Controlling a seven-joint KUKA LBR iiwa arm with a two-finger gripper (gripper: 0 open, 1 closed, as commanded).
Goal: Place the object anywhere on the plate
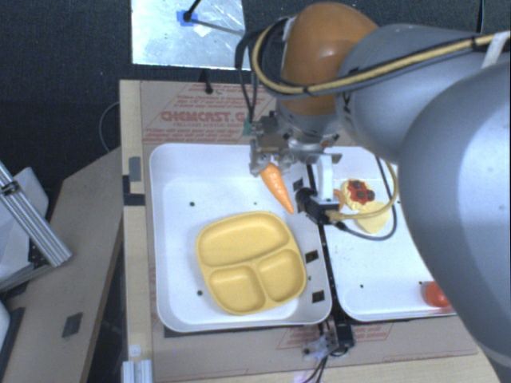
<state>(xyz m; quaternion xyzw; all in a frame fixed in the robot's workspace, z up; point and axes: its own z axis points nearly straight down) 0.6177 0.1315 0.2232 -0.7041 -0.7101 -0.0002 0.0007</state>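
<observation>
A: Where does the carrot (276, 187) sit?

B: Up in the air, over the left bin (172, 214). Its thick end is tucked under the gripper (271, 164) and its point slants down toward the right, above the upper right corner of the yellow plate (251, 260). It hangs clear of the plate, not touching it.

A: And the fingers?

B: Clamped on the carrot's thick end, as far as the view lets me see; the metal parts of the hand crowd that spot.

A: The plate?

B: Flat on the floor of the left bin, three compartments: one long one along the top, two smaller ones below. It lies turned a bit, lower right corner near the bin's front wall.

A: Anything in the right bin (375, 294)?

B: A pale yellow flat item with a red patch on top (361, 200), near the divider between the bins, just right of the gripper. An orange-red round thing (435, 294) at the lower right, partly hidden behind the arm (415, 94).

A: The arm itself?

B: Grey, reaches in from the right, covers much of the right bin. The orange band (323, 42) sits above the wrist, cables looped round it
</observation>
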